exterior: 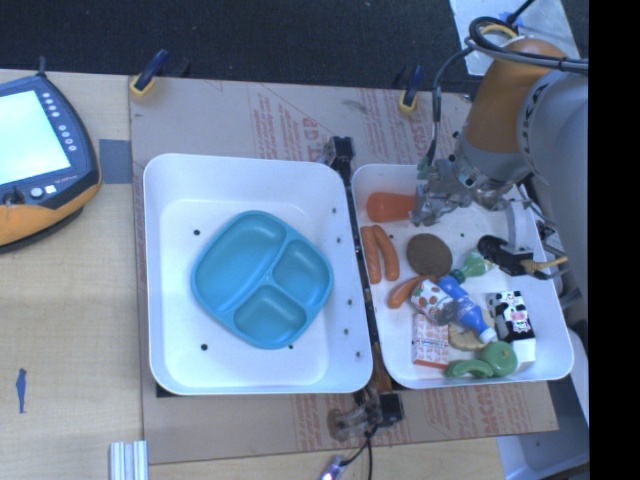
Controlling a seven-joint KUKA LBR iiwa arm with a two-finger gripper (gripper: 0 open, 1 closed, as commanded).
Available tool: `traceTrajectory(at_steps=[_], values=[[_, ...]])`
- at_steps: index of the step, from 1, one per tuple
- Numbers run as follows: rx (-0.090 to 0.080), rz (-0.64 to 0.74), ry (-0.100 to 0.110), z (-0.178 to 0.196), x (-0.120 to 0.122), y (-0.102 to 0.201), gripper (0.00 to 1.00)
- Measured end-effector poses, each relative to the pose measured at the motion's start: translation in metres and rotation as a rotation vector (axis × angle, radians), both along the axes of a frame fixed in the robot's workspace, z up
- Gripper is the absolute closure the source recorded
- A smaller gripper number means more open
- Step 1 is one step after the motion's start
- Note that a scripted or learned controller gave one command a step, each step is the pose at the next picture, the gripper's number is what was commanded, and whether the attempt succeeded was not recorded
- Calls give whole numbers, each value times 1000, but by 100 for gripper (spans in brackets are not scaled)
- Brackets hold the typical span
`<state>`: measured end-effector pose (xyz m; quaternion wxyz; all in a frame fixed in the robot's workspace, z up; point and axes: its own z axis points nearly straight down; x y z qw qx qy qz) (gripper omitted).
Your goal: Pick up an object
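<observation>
Currently the left bin is holding a blue divided plate, while the right bin is carrying mixed toy food. Gripper is hovering beside an orange carrot piece, above a brown patty; whether it is clamped cannot be told.

The bench is light wood. A big sheet of brown cardboard w/ faded red print lies on it, held at the back by 2 clamps w/ blue handles &. Behind the bench the floor is dark, like carpet. At the left edge sits a screen pad, grey & orange, its screen glowing white. Light is bright & even.
</observation>
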<state>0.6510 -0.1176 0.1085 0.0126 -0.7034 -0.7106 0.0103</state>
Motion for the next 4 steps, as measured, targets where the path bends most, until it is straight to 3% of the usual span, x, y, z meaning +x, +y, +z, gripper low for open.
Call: traceTrajectory(at_steps=[1, 2, 3, 4], values=[[-1, 1, 4, 0, -1, -1, 0], [-1, -3, -4, -20, 0, 2, 0], [0, 0, -1, -10, 0, 2, 100], [0, 0, -1, -10, 0, 2, 0]])
